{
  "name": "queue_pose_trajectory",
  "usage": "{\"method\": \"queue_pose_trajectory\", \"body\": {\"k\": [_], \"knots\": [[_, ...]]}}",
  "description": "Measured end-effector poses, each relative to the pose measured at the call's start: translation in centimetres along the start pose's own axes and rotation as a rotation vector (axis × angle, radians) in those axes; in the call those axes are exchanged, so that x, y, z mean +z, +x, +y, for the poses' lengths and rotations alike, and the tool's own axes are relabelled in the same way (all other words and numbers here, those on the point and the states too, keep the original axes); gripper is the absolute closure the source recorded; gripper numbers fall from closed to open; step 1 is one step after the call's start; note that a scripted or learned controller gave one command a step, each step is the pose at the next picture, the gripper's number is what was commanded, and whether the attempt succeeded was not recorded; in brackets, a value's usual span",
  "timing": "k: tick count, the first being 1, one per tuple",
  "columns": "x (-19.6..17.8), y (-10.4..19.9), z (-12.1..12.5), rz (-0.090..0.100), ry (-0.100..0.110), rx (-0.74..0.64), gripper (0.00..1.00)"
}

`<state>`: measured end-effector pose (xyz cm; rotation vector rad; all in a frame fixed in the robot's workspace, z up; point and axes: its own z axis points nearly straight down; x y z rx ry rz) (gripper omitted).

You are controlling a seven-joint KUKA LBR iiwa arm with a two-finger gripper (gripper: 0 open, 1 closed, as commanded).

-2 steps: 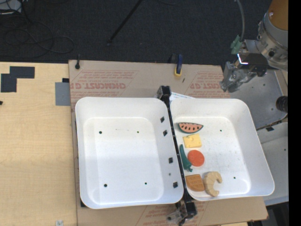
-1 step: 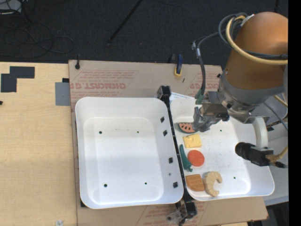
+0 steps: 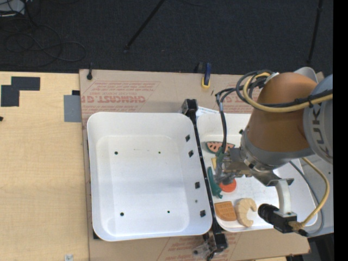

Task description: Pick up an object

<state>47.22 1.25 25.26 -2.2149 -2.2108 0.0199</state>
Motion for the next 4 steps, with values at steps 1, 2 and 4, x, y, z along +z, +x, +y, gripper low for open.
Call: {"method": "queue_pose_trajectory", "body": {"k": [1,2,4], "knots": [[1.5,3.9,4.3,0.001,-0.013,-0.005,1.00],[-0.8,1.2,0.1,0.001,-0.012,0.000,1.00],[11.0,10.9,7.2,0.001,-0.015,-0.005,1.00]]}}
